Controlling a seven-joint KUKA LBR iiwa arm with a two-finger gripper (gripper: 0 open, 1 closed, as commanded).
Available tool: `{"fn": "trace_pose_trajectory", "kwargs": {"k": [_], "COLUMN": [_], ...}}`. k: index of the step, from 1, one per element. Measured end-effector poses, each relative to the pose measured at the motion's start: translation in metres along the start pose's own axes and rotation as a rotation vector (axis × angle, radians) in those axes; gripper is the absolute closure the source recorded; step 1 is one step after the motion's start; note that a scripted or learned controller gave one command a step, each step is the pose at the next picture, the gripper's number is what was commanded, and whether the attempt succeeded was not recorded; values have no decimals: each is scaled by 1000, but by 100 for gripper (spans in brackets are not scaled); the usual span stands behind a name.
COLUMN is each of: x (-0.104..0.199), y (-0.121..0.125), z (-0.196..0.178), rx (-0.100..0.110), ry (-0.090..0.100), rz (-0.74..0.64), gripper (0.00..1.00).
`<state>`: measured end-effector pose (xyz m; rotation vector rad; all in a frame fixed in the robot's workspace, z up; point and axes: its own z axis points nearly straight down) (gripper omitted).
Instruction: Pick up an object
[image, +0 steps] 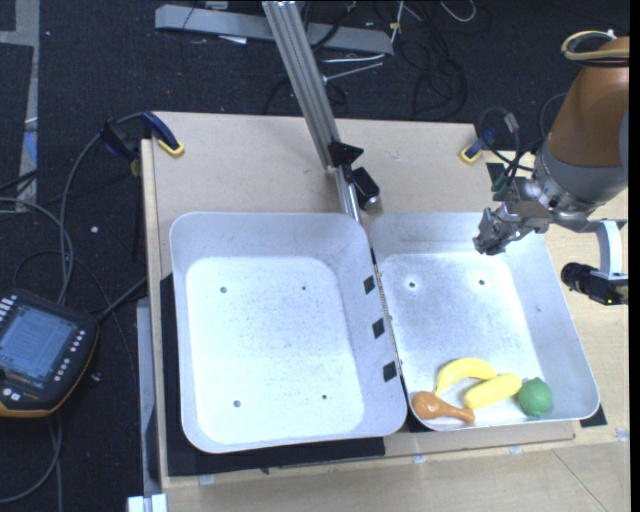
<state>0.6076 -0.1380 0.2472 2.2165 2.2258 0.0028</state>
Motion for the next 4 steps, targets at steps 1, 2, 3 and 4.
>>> {"fn": "trace_pose_trajectory", "kwargs": {"k": [1, 2, 3, 4], "x": [40, 93, 153, 199], "y": [-12, -33, -51, -78], "z": [1, -6, 0, 0], "rx": [2, 1, 2, 2], "ry": [0, 0, 0, 0], "rz": [1, -1, -1, 0], "gripper": [100, 100, 100, 100]}}
